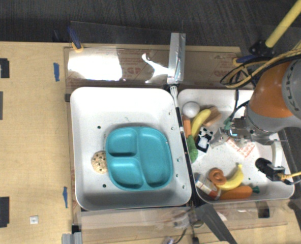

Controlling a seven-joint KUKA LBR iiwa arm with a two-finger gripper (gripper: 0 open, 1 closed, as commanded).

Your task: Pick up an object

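From the camera view, red print shows on the right bin's [272, 194] floor beside the gripper [227, 132], too small to read. The gripper sits low in that bin, just right of a black-and-white patterned object [204, 138] — how it stands, I cannot tell. A banana [200, 120] lies at upper left, another banana [233, 178] near the front with a carrot [237, 191]. The left bin [84, 105] holds a teal divided plate [139, 157] and a cookie [99, 161] — partly tucked under the plate's edge.
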